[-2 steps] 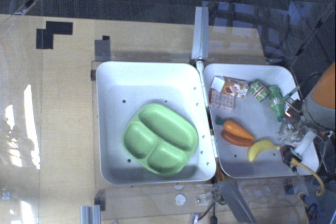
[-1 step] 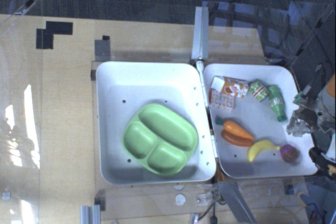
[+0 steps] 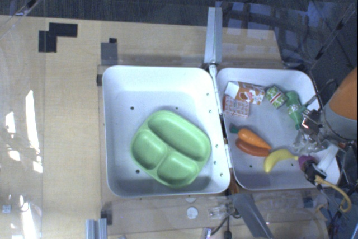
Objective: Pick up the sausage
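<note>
Looking down at a slant, the camera view showed two white bins side by side on the wooden bench. The left bin (image 3: 117,120), near the middle of the frame, held a green divided plate (image 3: 170,147) lying slightly tilted toward its lower part. The right bin (image 3: 263,181) held the rest: a small carton (image 3: 241,99) at its upper left, a green bottle (image 3: 285,102) to the carton's right, a carrot (image 3: 253,136) at centre left, and the sausage (image 3: 251,148) (reddish-brown, lying crosswise) touching the carrot just below it. A banana (image 3: 278,159) lay just right of the sausage, near the bin's lower edge, with a purple item (image 3: 306,162) beside its right tip. The arm came in at the right edge of the frame, and its gripper (image 3: 314,134) sat over the bin's right side, well apart from the sausage; whether it was wide or narrow could not be told.
</note>
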### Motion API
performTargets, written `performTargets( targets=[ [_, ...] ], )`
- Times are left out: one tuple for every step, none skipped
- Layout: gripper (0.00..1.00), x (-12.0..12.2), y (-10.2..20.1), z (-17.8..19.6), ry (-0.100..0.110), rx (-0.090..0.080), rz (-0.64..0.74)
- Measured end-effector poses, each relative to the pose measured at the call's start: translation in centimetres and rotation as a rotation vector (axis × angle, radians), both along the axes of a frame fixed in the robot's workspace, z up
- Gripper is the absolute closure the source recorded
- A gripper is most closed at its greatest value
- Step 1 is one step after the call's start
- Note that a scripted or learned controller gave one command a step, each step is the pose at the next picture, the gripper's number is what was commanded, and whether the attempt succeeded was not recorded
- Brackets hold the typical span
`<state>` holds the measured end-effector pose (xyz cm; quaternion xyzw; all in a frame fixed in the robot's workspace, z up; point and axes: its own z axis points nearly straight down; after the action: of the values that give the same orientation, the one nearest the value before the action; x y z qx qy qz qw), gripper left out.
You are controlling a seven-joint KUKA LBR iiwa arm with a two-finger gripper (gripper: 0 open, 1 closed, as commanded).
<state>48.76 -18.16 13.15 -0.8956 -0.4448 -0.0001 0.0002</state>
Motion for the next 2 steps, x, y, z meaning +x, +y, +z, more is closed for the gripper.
performTargets(
  targets=[
    [1.00,0.1,1.8,1.8,-0.003,-0.002,-0.482],
    [1.00,0.8,-1.7,2.7,-0.004,-0.001,-0.712]
  ],
)
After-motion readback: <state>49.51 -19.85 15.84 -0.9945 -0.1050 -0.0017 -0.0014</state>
